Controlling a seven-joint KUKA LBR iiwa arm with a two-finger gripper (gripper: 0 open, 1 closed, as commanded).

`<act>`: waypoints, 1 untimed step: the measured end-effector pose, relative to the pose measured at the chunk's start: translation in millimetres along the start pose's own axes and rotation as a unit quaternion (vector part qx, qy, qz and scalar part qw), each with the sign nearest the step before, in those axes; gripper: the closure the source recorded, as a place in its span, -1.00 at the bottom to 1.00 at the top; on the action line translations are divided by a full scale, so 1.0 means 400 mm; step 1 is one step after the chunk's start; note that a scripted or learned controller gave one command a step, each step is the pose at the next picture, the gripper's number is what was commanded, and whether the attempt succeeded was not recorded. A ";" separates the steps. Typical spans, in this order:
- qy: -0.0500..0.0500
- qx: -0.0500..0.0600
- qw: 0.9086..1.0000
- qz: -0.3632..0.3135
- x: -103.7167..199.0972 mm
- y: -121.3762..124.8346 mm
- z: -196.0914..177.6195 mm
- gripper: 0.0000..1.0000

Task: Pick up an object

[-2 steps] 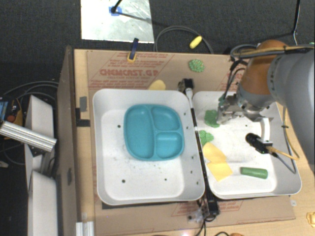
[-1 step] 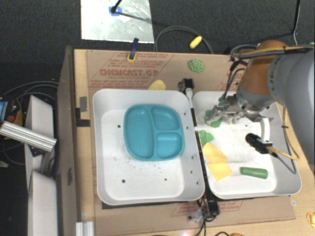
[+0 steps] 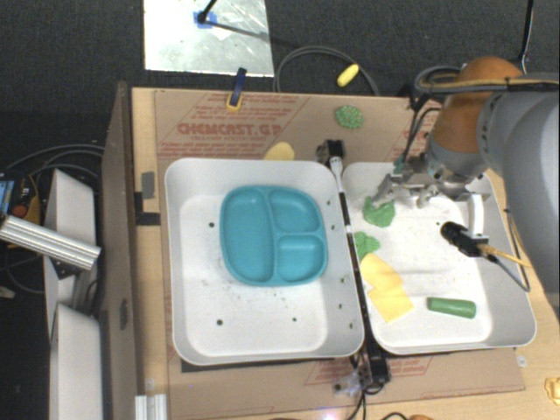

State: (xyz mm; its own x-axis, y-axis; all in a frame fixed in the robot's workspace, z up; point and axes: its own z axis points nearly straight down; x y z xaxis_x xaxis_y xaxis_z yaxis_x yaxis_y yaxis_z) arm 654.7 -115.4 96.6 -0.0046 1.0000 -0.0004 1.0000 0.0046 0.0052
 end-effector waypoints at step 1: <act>0.001 0.002 1.000 -0.001 0.084 -0.021 0.031 -1.00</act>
State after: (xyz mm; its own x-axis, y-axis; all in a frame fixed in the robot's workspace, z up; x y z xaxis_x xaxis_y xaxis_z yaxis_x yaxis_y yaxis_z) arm 646.1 -81.8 84.2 -0.0072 1.0000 0.0006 1.0000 0.0072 0.0011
